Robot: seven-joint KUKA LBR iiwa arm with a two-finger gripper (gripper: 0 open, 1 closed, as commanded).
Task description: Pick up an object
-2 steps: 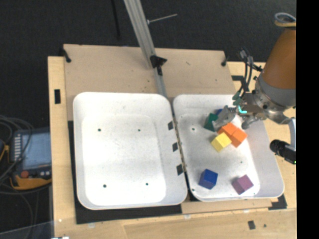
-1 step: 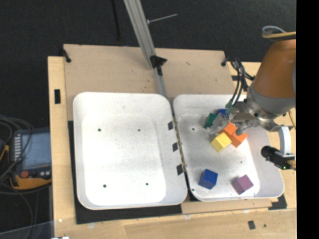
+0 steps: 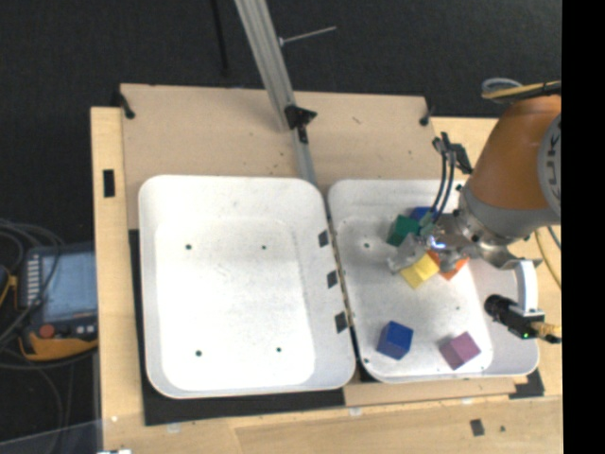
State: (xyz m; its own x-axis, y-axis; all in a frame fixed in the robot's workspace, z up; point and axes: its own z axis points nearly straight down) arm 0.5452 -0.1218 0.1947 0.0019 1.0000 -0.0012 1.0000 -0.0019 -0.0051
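In the right bin (image 3: 369, 206) lie several small blocks. A green block (image 3: 406, 228) and a yellow block (image 3: 419, 270) sit close under my gripper (image 3: 423, 251), with an orange piece (image 3: 454, 267) just right of the yellow one. A blue cube (image 3: 395, 340) and a purple cube (image 3: 460, 349) rest nearer the bin's front edge. My gripper hangs low over the cluster of green, yellow and orange blocks; the wrist hides its fingers.
The left bin (image 3: 236, 282) lies beside the right one. A slanted metal pole (image 3: 269, 55) rises behind the bins. A handheld pendant (image 3: 57, 296) sits off the bench at the left.
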